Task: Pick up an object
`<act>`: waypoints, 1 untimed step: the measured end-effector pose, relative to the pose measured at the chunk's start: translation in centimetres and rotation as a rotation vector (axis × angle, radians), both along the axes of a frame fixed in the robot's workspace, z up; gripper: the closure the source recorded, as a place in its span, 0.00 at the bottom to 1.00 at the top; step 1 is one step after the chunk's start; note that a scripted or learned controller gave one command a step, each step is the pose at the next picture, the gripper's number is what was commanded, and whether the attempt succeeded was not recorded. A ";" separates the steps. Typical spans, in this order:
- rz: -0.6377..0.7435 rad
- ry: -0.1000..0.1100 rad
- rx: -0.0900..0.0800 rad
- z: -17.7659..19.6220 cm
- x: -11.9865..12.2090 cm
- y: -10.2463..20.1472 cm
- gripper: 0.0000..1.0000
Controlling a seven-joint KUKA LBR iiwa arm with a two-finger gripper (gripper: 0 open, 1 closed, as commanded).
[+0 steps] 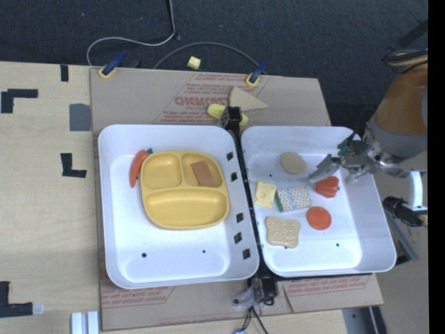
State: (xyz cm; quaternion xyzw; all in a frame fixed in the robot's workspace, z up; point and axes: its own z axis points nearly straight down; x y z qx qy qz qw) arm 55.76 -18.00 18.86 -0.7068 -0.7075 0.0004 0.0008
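Red pepper toy (327, 186) in right bin (361, 256), just under the tool (336, 167).
Tool seen spread open, nothing gripped. Toy judged light, stiff, smooth plastic; best pinched across its rounded body.

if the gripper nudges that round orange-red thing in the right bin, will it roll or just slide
The round orange-red piece looks like a flat disc lying on its face, so it would probably slide, not roll. Its smooth toy-like look suggests it is stiff and light. The white bin floor looks slick, so it may skid away from the gripper.

yellow tray (185, 199) fills left bin (118, 256), corners free
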 end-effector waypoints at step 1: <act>-0.002 -0.001 -0.001 -10.6 -3.2 0.4 0.00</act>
